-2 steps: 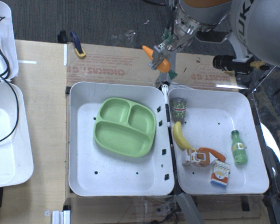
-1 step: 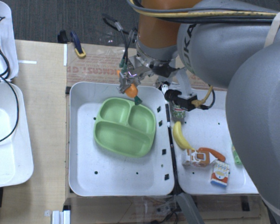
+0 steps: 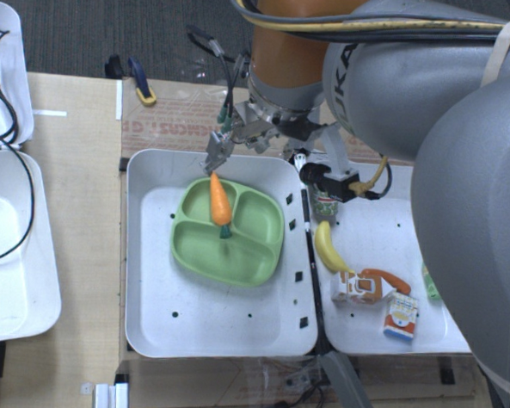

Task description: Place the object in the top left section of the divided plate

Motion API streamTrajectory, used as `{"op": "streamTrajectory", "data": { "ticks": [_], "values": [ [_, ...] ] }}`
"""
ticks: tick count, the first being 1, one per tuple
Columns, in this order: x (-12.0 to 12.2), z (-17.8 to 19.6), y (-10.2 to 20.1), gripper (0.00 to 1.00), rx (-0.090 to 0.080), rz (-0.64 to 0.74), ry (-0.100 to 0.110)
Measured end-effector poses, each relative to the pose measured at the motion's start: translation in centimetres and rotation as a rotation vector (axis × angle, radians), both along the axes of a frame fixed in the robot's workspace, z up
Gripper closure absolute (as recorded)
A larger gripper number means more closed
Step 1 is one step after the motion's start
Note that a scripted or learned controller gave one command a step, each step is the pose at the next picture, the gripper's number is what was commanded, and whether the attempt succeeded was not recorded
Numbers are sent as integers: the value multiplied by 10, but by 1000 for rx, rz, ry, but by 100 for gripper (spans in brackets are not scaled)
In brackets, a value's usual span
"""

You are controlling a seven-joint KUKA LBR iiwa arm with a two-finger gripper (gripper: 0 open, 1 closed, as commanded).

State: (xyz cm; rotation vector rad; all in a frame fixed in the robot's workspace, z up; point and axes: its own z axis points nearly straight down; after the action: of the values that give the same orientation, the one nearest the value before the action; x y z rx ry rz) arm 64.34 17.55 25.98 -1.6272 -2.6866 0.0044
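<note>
While one carrot (image 3: pixel 220 202) lies on one green divided plate (image 3: pixel 251 263), two white bins (image 3: pixel 144 321)

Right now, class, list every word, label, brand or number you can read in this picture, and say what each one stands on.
"UK": part of larger lettering on the grey robot arm, the rest cut off by the arm's curve.
Faded red print on the brown cardboard sheet behind the bins: too blurred to read.
Print on the small white and orange carton and the brown and white carton: too small to read.
</note>
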Motion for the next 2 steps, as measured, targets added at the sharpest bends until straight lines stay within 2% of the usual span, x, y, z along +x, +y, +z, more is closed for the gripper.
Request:
{"op": "streamTrajectory", "data": {
  "ticks": [1,2],
  "values": [
    [1,9,-1,100,-1,0,0],
    [-19,15,16,100,0,119,-1]
  ]
}}
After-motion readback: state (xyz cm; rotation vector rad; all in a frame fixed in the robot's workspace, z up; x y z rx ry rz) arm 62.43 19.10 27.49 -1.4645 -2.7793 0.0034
